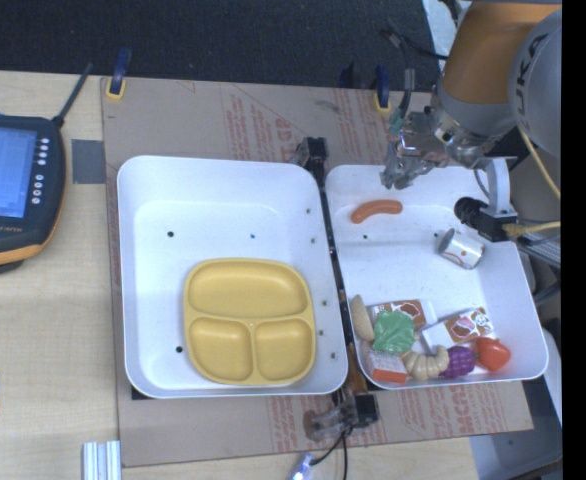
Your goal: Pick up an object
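Leftmost on the bench sits one tablet (11,190); the left bin (153,208) holds one yellow divided tray (249,320). Across the right bin (413,258) lie one sausage (376,210), a metal can (460,248) and piled toy foods (428,343). Above hangs the gripper (401,173), holding nothing visible; its claw's state cannot be told.

My one camera is fixed above the pale wooden bench (33,318), looking down at a slant from moderate height. It takes in both shallow white plastic bins (223,193) whole, side by side. My grey, orange-banded arm (493,58) enters from the frame's right.
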`<action>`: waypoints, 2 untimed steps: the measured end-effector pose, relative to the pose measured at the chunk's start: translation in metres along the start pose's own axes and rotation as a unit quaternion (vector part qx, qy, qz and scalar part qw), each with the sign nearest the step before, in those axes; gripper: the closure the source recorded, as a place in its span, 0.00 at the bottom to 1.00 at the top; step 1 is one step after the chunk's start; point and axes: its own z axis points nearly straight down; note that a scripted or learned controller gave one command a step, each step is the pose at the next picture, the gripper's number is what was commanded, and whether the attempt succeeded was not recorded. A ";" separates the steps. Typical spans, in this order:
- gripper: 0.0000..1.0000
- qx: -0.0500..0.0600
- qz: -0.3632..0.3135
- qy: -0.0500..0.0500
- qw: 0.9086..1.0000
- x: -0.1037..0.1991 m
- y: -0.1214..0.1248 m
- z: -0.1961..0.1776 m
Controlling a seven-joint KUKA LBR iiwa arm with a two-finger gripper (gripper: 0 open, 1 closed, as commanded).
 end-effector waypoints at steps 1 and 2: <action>1.00 0.002 0.000 -0.001 1.000 -0.033 0.011 0.058; 1.00 0.001 -0.001 0.000 1.000 0.023 0.012 0.032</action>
